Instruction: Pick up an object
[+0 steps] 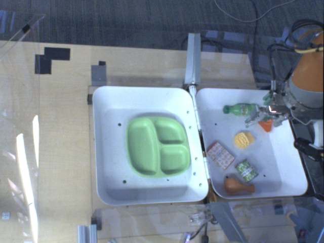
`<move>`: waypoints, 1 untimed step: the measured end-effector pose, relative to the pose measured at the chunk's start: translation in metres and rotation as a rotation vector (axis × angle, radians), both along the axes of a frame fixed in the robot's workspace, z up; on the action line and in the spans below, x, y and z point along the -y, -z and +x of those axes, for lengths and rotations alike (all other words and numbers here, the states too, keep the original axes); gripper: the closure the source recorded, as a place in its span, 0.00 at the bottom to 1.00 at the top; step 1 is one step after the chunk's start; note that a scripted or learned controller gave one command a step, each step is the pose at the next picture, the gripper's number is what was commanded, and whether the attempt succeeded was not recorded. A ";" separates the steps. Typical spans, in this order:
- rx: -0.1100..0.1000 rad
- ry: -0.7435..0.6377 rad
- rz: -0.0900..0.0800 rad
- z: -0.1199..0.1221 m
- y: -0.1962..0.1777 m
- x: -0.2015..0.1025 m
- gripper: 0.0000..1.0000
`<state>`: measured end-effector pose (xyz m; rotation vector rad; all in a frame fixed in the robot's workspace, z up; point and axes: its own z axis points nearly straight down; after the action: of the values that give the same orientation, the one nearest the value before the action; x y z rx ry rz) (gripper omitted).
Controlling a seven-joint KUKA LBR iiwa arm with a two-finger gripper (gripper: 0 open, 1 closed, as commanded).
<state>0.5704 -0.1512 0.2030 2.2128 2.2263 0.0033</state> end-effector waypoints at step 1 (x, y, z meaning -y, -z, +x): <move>0.007 0.034 -0.002 0.021 0.114 0.037 0.00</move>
<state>0.5910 -0.1886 0.0885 2.2453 2.1838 0.0087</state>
